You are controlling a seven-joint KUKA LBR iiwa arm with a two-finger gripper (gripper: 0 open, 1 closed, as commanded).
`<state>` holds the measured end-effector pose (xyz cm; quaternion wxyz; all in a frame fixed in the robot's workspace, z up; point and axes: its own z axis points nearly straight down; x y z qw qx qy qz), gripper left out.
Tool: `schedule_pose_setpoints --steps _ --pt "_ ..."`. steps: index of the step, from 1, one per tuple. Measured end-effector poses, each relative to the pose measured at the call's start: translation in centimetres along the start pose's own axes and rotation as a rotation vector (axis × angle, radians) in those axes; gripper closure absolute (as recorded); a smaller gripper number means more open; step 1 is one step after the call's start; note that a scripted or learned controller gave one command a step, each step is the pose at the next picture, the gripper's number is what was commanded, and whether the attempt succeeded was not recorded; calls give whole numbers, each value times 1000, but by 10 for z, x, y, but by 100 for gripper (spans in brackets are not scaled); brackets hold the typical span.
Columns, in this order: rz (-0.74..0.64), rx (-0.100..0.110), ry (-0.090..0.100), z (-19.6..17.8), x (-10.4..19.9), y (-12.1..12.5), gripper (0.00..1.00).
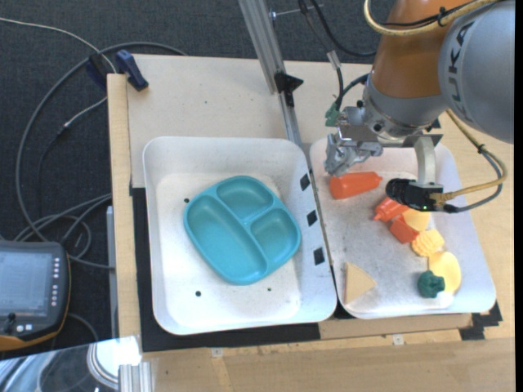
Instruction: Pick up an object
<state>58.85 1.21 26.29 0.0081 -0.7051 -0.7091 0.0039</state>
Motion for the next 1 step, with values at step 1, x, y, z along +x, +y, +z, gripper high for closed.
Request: schedule_pose_setpoints --steps 1 --pt "1 1 -2 1 51 -21 100"
